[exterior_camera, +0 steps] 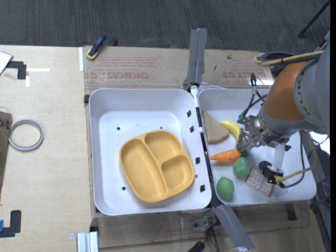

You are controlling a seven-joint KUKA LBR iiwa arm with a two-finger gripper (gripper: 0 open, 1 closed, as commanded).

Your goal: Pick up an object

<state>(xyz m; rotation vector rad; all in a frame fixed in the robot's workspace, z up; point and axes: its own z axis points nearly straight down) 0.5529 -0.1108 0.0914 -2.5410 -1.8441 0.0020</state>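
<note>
The gripper point(244, 140) hung low in the right bin point(302, 190); whether it was apart or together, I cannot tell. Just beside it lay the carrot point(226, 156). It looked light, stiff and smooth, best taken across its thick middle.

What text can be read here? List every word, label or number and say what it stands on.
Cardboard sheet behind the bins: red printed lettering, upside down in this view, too blurred to read.
Small packet in the right bin: reddish print, too small to read.
No other text is visible.
</note>
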